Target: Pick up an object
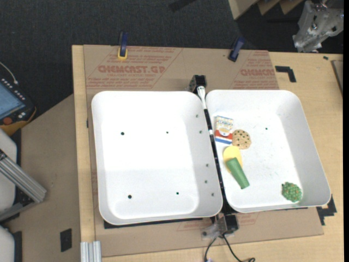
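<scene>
The right bin (305, 124) holds several small objects along its left side. A white carton with red and blue print (223, 129) lies next to a round speckled cookie (241, 139). Below them a green cylinder with a yellow end (236, 170) lies slanted. A knobbly green ball (292, 191) sits in the near right corner. My gripper (315, 27) is a grey metal shape at the top right, beyond the bench's far edge and well away from both bins, with nothing seen in it.
The left bin (109, 146) shows a bare white floor with small dark dots. Both bins rest on a brown cardboard sheet (163, 64) held by two blue clamps (123, 45) at the far edge. A black fitting (197, 83) sits between the bins.
</scene>
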Controlling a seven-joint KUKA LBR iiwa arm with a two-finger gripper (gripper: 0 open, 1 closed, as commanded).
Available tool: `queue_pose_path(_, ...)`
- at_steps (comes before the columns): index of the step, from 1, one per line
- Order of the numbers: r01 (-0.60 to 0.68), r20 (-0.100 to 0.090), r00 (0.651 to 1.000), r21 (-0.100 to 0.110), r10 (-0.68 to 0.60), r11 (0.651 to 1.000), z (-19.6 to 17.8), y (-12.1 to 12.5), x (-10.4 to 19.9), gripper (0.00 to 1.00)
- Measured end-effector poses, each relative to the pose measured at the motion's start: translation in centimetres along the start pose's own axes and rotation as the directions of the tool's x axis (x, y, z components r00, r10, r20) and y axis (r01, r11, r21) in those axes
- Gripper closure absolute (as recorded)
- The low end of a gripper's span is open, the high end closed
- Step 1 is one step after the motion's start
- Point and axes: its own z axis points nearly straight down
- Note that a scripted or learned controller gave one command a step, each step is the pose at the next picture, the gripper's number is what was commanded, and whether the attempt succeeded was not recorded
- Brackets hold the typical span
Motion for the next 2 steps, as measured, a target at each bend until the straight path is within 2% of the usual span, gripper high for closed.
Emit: queue_pose_path(2, 0.000, 0.000, 1.000, -0.009, 0.000, 1.000, -2.2, 0.2, 0.0, 1.00)
